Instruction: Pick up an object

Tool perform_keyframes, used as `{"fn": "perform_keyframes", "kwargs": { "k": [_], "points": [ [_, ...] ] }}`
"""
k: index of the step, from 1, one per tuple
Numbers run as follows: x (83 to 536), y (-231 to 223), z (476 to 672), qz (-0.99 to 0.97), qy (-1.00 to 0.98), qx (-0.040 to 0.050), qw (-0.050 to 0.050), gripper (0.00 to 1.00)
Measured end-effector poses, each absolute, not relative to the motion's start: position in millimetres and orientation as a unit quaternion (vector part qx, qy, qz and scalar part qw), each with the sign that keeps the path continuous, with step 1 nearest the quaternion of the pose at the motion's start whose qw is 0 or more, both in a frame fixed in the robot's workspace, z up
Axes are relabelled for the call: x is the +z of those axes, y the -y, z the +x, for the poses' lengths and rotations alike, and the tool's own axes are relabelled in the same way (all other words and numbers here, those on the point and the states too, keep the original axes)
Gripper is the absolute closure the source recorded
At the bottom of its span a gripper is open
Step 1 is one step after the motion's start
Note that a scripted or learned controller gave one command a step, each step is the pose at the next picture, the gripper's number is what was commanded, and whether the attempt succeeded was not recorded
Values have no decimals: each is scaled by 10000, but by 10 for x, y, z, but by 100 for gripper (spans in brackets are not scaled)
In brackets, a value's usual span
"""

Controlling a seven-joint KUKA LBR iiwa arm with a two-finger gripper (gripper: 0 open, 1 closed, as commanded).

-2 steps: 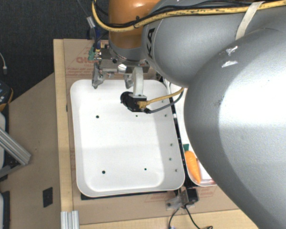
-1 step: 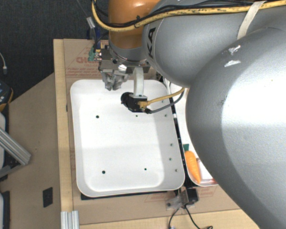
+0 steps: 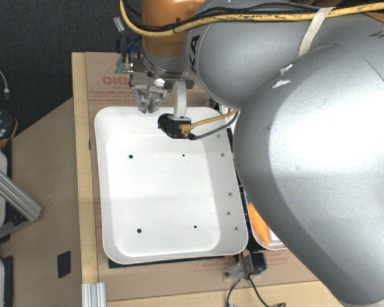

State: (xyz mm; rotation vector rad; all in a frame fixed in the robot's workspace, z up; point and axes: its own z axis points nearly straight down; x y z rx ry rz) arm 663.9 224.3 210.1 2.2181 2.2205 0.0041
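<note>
I have one fixed camera, mounted above the counter (image 3: 83, 171) and looking down on it at a slant. It faces the left white bin (image 3: 115, 235) almost squarely; the far rim of that bin sits toward the top of my picture, the near rim toward the bottom. The arm (image 3: 307, 139) comes in from the right and passes so close under the lens that its grey body covers most of the right half, leaving just a sliver of the second bin (image 3: 259, 232).
</note>
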Motion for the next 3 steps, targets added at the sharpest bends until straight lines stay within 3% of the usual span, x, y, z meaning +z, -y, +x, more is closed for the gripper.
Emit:
{"fn": "perform_keyframes", "kwargs": {
  "k": [2,3],
  "points": [
    [1900,-2247,5284,7070,-7072,-33,-26,100],
    [1782,-2240,5070,7077,-7065,-24,-18,100]
  ]
}}
